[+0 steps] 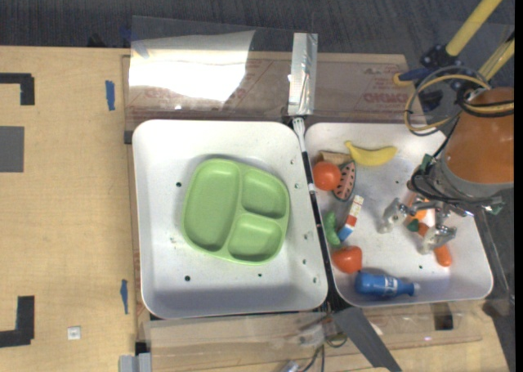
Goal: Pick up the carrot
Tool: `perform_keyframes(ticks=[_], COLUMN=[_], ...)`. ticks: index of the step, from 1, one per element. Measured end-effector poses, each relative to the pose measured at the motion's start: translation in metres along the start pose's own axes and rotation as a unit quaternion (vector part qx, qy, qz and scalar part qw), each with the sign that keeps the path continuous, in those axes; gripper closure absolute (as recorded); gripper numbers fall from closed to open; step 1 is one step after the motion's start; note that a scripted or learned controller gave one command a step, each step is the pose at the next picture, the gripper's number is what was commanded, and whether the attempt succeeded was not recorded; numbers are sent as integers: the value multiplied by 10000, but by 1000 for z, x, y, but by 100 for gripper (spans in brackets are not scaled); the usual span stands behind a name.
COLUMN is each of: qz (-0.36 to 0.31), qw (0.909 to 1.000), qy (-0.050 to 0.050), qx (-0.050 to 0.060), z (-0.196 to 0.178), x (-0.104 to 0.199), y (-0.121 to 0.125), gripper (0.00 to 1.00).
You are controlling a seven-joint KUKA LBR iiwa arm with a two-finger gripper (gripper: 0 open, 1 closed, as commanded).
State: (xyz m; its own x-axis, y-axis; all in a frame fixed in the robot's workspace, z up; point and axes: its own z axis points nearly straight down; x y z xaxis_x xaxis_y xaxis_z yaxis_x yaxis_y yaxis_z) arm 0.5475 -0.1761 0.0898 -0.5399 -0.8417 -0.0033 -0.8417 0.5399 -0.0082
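The pincer (pixel 418 225) hangs low over the right bin (pixel 474 280), its 2 metal fingers (pixel 393 215) spread apart. Nothing is clearly clamped. A small orange-and-white patch sits between them, too blurred to say what it is.

The carrot (pixel 442 257) lies on the bin floor just below and right of the pincer, close beside the nearer finger. I cannot tell whether they touch. It shows as a short, stubby orange piece, smooth and rounded, with part of it hidden under the pincer's metalwork.

Left of the pincer and a little above it is a watermelon slice (pixel 346 180), with an orange-red ball (pixel 326 175) touching its far side. Above and left of the pincer lies a yellow banana (pixel 370 152). Below and left of the pincer sits a red tomato (pixel 347 258), and just under that a blue bottle (pixel 382 284) lies on its side.

Well to the pincer's left, the left bin (pixel 163 272) holds a green tray (pixel 235 209) with 3 compartments.
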Motion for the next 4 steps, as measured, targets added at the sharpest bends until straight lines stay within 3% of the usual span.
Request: perform_keyframes(ticks=[1,2,3,4], qz=[-6,828,-127,-135], qw=[10000,9966,9999,9999], qy=[-54,-12,-14,-8], qx=[38,4,-1,-26], z=[-12,-106,-9,-7], x=[-6,-3,-20,-20], y=[-1,55,72,74], gripper=[100,100,100,0])
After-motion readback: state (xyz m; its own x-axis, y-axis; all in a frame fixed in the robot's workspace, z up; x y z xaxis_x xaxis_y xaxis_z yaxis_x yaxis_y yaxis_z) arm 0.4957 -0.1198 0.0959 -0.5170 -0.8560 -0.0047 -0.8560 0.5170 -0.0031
